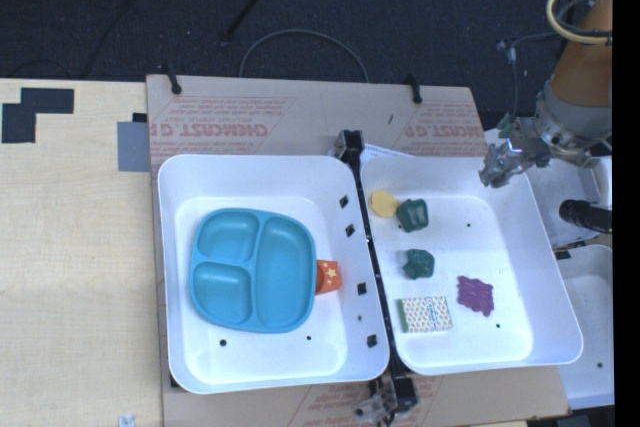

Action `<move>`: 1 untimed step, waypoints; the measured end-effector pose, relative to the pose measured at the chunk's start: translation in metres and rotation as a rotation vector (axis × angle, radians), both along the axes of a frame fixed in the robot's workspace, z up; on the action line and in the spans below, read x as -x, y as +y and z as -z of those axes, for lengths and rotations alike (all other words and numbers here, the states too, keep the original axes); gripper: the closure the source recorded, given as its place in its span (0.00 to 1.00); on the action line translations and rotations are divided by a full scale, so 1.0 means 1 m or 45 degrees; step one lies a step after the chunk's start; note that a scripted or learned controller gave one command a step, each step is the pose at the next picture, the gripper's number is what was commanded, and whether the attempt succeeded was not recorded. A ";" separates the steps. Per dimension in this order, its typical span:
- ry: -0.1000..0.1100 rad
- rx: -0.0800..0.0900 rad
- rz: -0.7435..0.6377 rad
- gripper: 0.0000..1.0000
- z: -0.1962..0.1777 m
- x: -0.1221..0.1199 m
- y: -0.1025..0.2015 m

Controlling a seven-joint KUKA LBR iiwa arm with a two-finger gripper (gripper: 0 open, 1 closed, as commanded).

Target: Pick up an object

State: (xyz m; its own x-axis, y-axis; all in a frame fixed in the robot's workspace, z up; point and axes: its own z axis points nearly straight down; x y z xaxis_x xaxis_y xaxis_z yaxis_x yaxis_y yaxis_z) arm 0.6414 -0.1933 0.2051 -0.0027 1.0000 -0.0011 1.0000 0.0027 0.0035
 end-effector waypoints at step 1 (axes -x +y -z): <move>0.011 -0.004 -0.001 1.00 0.002 0.030 0.044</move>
State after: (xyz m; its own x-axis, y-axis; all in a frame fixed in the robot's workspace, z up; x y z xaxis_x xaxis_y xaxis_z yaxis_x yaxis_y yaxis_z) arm 0.6115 -0.1492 0.2027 -0.0033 1.0000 0.0024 1.0000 0.0033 -0.0050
